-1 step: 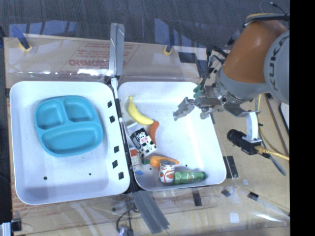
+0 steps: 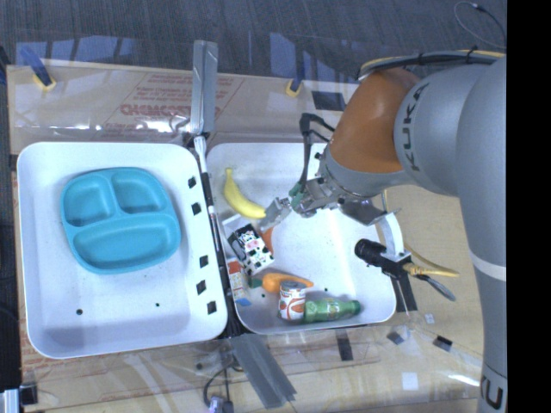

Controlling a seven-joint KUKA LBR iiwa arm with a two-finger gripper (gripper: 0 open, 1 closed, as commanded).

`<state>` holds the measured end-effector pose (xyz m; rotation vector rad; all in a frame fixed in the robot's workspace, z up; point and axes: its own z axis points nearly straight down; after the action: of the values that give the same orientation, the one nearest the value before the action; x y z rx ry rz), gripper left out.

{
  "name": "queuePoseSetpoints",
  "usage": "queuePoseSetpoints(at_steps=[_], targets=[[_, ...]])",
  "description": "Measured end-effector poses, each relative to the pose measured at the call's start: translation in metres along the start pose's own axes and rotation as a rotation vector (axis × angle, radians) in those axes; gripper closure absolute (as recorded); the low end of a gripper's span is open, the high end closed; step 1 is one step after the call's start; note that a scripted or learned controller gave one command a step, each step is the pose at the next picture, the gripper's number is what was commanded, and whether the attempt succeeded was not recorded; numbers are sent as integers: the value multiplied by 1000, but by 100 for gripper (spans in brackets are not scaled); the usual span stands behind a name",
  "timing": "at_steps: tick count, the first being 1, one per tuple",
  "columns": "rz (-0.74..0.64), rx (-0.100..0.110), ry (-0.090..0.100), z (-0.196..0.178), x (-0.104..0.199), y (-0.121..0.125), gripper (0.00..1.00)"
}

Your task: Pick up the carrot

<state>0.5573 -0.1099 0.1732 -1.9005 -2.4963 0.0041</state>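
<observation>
Orange carrot (image 2: 284, 280) lies untouched in the right bin (image 2: 340, 231), near its front, just left of the small can (image 2: 292, 302), so the pick is all to come. Gripper (image 2: 280, 211) hovers by the banana (image 2: 241, 198) (grip unreadable from here). Count: 1 carrot, 1 banana, 1 can, 1 green bottle (image 2: 331, 308), 1 blue tray (image 2: 120, 219).

— What's the arm (image 2: 448, 136) look like?
— Thick, rounded grey metal casing, with "KUKA" in dark letters on the side.
— Any colour on it?
— A wide orange band (image 2: 370, 127) above the wrist. A black cable (image 2: 430, 57) runs over the top, and another loops beside the band.
— And the end?
— The gripper (image 2: 277, 210) is small and metallic.
</observation>
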Motion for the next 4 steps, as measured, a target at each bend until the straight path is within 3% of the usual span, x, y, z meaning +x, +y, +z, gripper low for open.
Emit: queuePoseSetpoints(at_steps=[1, 2, 3, 4], targets=[[-647, -30, -17, 67, 11, -20, 0], [-578, -6, -6, 81, 27, -75, 0], [-582, -6, -6, 71, 26, -74, 100], [-639, -4, -4, -19, 88, -59, 100]])
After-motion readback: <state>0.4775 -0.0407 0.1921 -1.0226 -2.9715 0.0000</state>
